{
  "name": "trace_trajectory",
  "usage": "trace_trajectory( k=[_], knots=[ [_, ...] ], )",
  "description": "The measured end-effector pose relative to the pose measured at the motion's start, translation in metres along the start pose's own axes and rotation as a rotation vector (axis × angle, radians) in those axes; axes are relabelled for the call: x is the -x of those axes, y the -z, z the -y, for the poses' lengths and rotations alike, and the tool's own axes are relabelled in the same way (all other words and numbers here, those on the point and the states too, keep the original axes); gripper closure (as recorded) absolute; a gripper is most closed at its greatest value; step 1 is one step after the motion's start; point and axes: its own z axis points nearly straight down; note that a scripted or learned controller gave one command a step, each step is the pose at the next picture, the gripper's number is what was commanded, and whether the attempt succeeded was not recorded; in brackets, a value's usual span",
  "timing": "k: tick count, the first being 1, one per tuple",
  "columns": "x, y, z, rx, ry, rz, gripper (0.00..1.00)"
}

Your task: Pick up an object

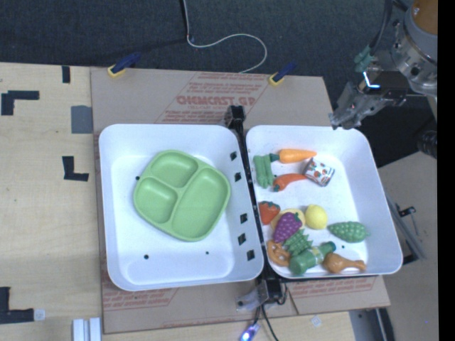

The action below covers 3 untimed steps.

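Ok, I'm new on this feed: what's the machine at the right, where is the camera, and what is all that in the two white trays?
The camera is fixed above the bench and looks down at a slant. The grey machine at the right is a robot arm with an orange band; its hand hangs just past the top right corner of the right bin, above the bench, and nothing shows between its fingers. The left bin holds a green divided plate. The right bin holds toy food: a carrot, a small can, a lemon, purple grapes and others. Nothing has been picked up yet.
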Motion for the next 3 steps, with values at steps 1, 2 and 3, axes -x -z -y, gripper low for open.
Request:
trace_trajectory(
  k=[1, 2, 3],
  knots=[
    [0.041, -0.037, 0.010, -0.015, -0.007, 0.001, 1.00],
    [0.016, -0.105, 0.034, -0.021, -0.002, -0.001, 1.00],
    [-0.003, 0.061, 0.029, 0.007, 0.000, 0.000, 1.00]
  ],
)
